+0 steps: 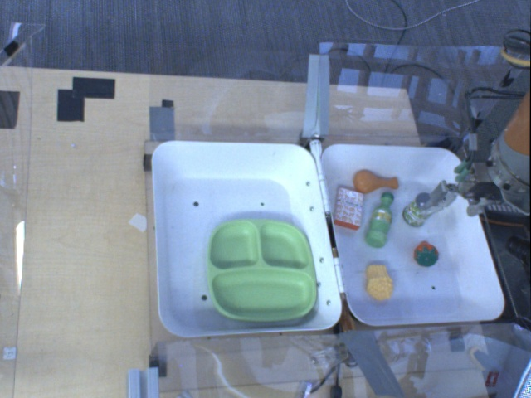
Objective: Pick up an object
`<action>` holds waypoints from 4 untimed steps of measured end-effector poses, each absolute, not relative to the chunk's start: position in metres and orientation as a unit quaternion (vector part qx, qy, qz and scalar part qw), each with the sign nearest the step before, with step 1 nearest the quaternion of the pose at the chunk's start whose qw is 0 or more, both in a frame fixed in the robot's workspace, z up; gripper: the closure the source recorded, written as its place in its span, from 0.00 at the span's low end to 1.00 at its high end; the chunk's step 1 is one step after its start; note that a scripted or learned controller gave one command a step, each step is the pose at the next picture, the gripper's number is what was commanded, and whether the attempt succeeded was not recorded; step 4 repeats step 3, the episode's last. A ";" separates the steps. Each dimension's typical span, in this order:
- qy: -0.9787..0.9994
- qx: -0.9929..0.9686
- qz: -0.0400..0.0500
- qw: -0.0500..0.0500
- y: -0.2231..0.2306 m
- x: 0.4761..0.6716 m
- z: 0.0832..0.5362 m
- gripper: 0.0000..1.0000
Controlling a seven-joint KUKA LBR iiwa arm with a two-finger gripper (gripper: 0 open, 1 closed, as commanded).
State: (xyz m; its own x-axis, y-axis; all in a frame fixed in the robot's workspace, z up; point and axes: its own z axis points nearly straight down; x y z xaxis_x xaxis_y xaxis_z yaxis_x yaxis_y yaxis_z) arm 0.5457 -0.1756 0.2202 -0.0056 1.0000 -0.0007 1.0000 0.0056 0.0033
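pale wooden worktop (75, 247) carries two white bins. over the right bin (465, 305) the gripper (427, 206) is seen, jaws closed around a small silvery can (414, 214) near a green bottle (379, 220).

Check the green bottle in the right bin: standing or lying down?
Lying down. The green bottle shows its full side on the right bin floor, cap pointing away from the camera.

Pale green divided plate (262, 269) in white left bin (178, 222), green bottle (380, 220), yellow corn (379, 282), orange drumstick (374, 180).
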 end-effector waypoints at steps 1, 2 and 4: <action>0.750 0.661 0.003 0.005 -0.197 0.508 0.089 0.00; 0.751 0.660 0.005 0.007 -0.195 0.511 0.102 1.00; 0.764 0.646 0.002 0.003 -0.160 0.584 0.188 1.00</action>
